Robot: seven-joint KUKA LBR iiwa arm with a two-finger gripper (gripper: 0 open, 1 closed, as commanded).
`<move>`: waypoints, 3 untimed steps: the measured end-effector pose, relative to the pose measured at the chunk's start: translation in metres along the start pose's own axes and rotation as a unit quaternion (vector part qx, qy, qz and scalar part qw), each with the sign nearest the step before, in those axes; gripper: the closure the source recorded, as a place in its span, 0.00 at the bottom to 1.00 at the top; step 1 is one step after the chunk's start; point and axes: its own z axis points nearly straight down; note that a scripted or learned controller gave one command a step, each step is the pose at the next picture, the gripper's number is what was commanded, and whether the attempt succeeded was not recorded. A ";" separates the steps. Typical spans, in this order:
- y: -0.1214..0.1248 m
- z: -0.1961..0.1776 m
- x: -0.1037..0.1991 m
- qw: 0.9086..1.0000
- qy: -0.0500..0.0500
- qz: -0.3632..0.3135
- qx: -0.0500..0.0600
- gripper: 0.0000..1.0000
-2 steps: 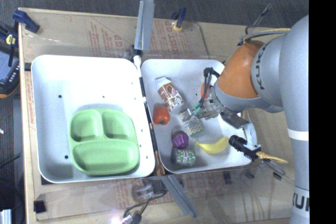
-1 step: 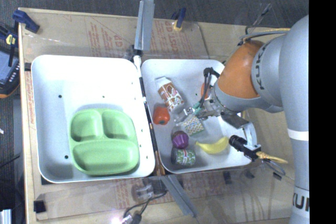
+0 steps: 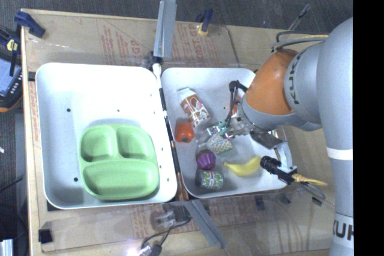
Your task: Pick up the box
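Note:
A small white box with a red-brown pattern point(image 3: 194, 107) lies tilted in the upper left part of the right bin point(image 3: 207, 76). A second small patterned pack point(image 3: 220, 144) lies near the bin's middle. My gripper point(image 3: 222, 129) is low in the right bin, just above that pack and to the lower right of the red-brown box. The grey arm with its orange band point(image 3: 270, 90) reaches in from the right and hides the bin's right side.
Around the gripper lie a red tomato-like item point(image 3: 184, 132), a purple fruit point(image 3: 206, 159), a green can point(image 3: 210, 178) and a banana point(image 3: 243, 167). The left bin point(image 3: 60, 87) holds a green divided tray point(image 3: 119, 163). A metal divider point(image 3: 164, 27) stands between the bins.

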 end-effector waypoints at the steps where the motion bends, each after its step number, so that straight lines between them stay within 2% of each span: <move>1: 0.000 0.000 0.000 1.000 0.000 0.000 0.000 0.00; 2: 0.000 0.000 0.000 1.000 0.000 0.000 0.000 0.00; 3: 0.002 -0.011 -0.001 1.000 -0.001 -0.002 -0.001 1.00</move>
